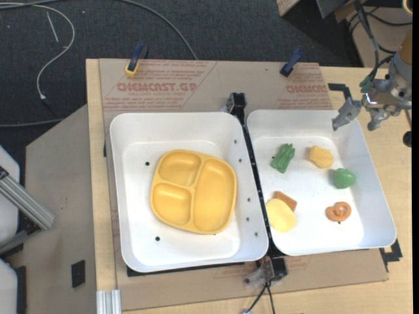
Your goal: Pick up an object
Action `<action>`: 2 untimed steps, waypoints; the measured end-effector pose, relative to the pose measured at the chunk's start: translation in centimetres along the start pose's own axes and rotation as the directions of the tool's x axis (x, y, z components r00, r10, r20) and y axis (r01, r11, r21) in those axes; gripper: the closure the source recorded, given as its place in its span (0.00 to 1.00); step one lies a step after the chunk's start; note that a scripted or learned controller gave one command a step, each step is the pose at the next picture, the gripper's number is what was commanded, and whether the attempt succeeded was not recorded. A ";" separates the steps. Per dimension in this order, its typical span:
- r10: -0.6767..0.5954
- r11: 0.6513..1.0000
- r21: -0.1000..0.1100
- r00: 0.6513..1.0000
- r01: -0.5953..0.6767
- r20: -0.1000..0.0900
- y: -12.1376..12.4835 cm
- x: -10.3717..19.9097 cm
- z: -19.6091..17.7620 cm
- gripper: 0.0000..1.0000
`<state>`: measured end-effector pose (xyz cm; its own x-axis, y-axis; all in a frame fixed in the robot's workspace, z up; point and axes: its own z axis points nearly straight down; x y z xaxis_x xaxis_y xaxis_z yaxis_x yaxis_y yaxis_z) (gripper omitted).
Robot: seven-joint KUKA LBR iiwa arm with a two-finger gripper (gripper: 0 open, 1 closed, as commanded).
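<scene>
Two shallow white bins sit side by side on the counter [98,175]. The left bin [124,149] holds one thing: a yellow divided plate [194,191] with three compartments, lying flat near the bin's middle. The right bin [366,175] holds five small toy foods. One green leafy piece [283,157] lies at about 10 o'clock in the bin, one yellow corn-like piece [321,156] at 12 o'clock, one green pepper-like piece [344,177] at 2 o'clock, one orange ring-shaped piece [339,211] at 4 o'clock, and one pale yellow round slice [282,216] at 8 o'clock, touching a brown-orange bit at its upper edge. All five lie apart from the claw. Two blue clamps [136,57] grip the counter's far edge.

The arm comes in at 2 o'clock of the view, wrist over the right bin's far right corner. The claw [361,115] hangs above that corner with its two fingers spread, one finger [345,114] pointing down over the bin's rim, nothing between them.
</scene>
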<state>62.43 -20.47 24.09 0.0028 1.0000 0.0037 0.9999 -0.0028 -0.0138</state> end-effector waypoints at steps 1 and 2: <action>-0.003 1.000 -0.013 1.000 0.003 0.003 0.3 0.1 -0.8 0.00; -0.005 1.000 -0.007 1.000 0.005 0.001 0.3 0.8 5.3 0.00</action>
<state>62.69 -19.63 18.80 -0.0020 1.0000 0.0026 1.0000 0.0020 -0.0068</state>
